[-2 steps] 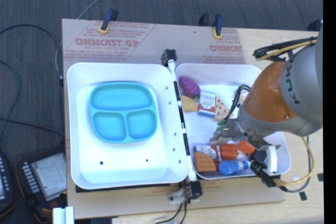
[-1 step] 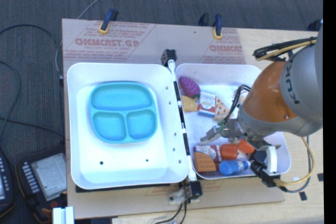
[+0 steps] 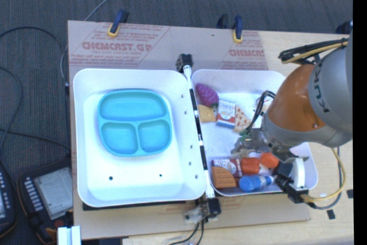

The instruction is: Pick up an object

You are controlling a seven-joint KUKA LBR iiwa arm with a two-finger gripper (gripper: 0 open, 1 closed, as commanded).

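The arm reaches into the right bin (image 3: 229, 75) from the right, its orange band over the bin's right half. My gripper (image 3: 248, 145) hangs low over the bin's front half, just above a red-orange object (image 3: 250, 166). A blue bottle (image 3: 251, 183) and a brown waffle (image 3: 223, 178) lie by the front wall, with a red and white wrapper (image 3: 225, 165) beside them. Further back lie a purple bunch of grapes (image 3: 206, 93), a yellow piece (image 3: 207, 115), a red and white packet (image 3: 227, 112) and a pizza slice (image 3: 242, 120).
The left bin (image 3: 86, 169) holds a blue divided plate (image 3: 135, 122). Clamps (image 3: 237, 31) fix the board at the back edge. A black bracket (image 3: 184, 61) sits between the bins at the back. Cables and a pendant (image 3: 49, 192) lie on the floor at the left.
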